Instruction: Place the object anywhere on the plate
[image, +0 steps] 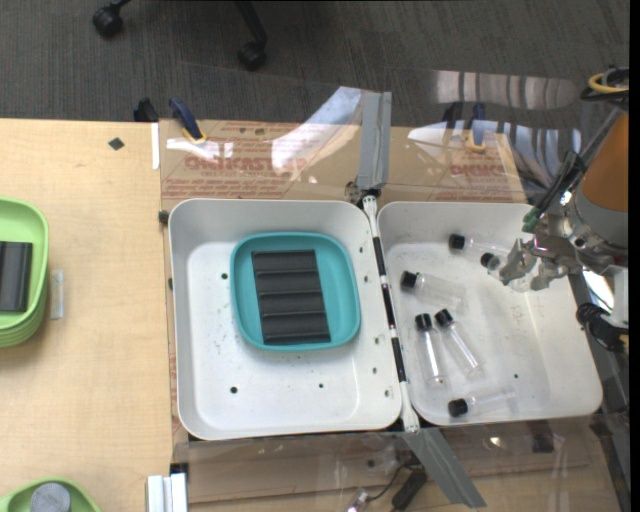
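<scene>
Vials lie scattered across the right bin (560, 400), and those are what I have to choose from. Nearest its front edge rests one clear tube with a black cap (478, 404), lying flat. Further in, toward the bin's middle, a pair of capped tubes (442, 345) lie side by side, close enough that closing on one could nudge the other. Beyond them, another vial (425, 284) lies near the left wall, and a loose black cap (457, 241) sits toward the back edge.

My gripper (527, 262) hangs over the back right part of this bin, near a dark-capped piece (490, 261) just to its left. I cannot tell how far my fingers are parted, and I see nothing between them, so I count myself as carrying nothing.

In the left bin (200, 400) the teal plate (345, 300) sits around the middle, with a dark ribbed insert (290, 295) on it; no vial is on it yet.

To do this step well, I judge I should pick a tube lying apart from its neighbours, come down square across its narrow body rather than along it, close near the middle so it does not swing, and lift clear of the wall between the bins before crossing to the plate.
</scene>
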